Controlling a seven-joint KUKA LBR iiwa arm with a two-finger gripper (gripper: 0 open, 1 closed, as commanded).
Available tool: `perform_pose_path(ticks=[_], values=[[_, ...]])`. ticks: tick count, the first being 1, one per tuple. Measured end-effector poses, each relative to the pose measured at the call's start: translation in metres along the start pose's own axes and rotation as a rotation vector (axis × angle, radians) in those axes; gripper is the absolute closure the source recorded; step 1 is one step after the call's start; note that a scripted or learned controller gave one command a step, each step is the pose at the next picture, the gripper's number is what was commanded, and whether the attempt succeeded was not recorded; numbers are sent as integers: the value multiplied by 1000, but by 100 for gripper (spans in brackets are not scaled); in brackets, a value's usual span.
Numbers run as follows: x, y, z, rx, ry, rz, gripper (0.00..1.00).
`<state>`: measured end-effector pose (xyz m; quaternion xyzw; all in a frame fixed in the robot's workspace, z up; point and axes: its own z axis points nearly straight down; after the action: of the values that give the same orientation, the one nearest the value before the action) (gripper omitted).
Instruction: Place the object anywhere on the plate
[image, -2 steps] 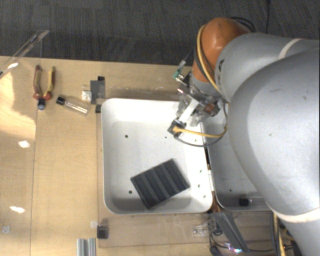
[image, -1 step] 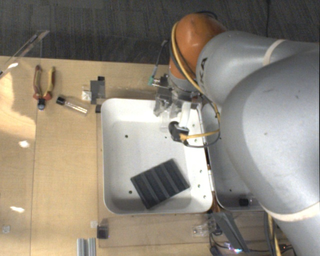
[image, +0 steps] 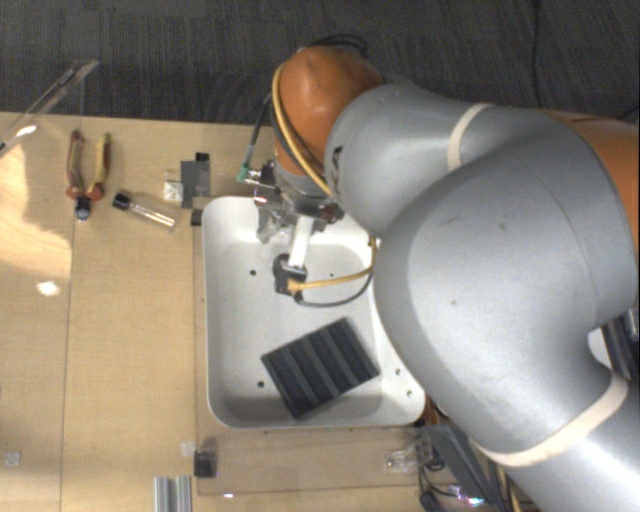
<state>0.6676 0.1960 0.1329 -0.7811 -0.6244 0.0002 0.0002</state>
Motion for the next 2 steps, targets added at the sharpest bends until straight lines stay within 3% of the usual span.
perform_pose_path(ticks=[1,2], values=[[28,-42,-69,-6,2,-552,100],[28,-41,-80,-10,5,-552,100]])
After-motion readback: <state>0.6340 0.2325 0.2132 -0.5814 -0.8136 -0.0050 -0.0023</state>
